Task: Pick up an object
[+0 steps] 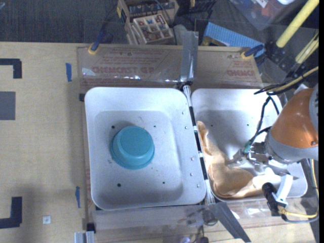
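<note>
A teal bowl [132,147] lies upside down in the middle of the left bin [96,105]. A tan cloth [223,176] is crumpled along the left and front sides of the right bin [223,103]. The arm reaches in from the right, its orange band [298,125] above the wrist. My gripper [243,159] hangs low in the right bin, right over the cloth's right part. The wrist and cables hide how it meets the cloth.
Black cables [266,110] loop from the arm over the right bin's back right corner. A ridge [195,140] separates the two bins. Cardboard [136,65] lines the bench behind them, and boxes and clutter [149,19] stand beyond.
</note>
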`<act>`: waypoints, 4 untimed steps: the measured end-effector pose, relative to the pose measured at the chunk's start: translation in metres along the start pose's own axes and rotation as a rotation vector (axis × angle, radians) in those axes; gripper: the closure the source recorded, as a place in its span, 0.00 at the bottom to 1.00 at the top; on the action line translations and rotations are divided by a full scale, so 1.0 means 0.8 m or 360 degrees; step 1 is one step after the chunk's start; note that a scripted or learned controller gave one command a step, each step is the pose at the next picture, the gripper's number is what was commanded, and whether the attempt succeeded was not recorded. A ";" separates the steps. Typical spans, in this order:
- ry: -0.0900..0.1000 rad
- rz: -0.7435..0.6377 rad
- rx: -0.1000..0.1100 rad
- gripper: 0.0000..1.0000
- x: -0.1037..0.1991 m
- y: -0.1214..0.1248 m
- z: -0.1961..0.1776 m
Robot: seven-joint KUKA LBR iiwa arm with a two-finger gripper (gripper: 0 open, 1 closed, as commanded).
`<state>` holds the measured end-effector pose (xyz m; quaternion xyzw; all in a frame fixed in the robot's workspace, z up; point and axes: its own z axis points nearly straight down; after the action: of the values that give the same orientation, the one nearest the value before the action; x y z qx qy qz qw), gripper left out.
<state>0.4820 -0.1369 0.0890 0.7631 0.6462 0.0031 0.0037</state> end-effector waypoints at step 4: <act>-0.0001 -0.0587 -0.0005 0.00 0.050 0.069 -0.001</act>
<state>0.5431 -0.1064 0.0901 0.6316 0.7752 0.0029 0.0056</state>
